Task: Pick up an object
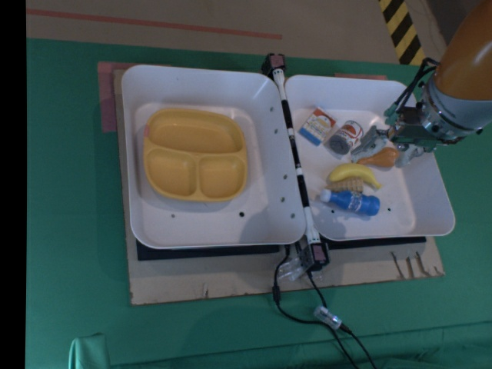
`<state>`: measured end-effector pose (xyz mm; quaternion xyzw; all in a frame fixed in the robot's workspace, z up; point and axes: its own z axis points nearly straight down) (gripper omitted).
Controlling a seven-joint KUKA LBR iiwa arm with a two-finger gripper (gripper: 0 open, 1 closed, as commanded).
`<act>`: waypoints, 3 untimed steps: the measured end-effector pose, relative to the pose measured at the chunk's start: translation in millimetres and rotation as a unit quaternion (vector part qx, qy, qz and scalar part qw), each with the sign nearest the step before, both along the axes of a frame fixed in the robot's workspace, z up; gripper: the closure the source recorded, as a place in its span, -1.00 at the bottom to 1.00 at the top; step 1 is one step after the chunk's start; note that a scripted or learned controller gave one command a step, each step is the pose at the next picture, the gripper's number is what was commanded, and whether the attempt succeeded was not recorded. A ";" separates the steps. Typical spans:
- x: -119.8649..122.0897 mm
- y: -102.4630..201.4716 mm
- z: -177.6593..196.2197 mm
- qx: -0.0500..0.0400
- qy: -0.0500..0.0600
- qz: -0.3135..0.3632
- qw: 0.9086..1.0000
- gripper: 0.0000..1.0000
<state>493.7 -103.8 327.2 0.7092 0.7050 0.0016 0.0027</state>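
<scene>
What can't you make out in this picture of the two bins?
- End effector: its fingers blend into the orange drumstick-shaped toy in the camera view, so grip is unclear.
- Arm: cut off by the right edge.
- Can and small carton: labels too small to read.

Yellow tray [195, 155], white bins [201, 229], yellow banana [354, 175], blue bottle [351, 202], orange drumstick [380, 157], green cloth [69, 206]

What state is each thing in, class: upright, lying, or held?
yellow divided tray: flat in the left bin.
small carton: lying flat.
can: on its side.
banana: lying.
blue bottle: on its side, cap left.
orange pear-shaped toy: lying at the gripper, grip unclear.
</scene>
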 end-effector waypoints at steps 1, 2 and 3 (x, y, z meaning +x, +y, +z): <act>9.0 -25.6 -127.2 -0.003 -0.011 -0.001 1.000 -1.00; 14.3 -26.5 -106.3 -0.003 -0.023 -0.004 1.000 1.00; 9.6 6.1 33.8 -0.001 -0.002 0.000 1.000 1.00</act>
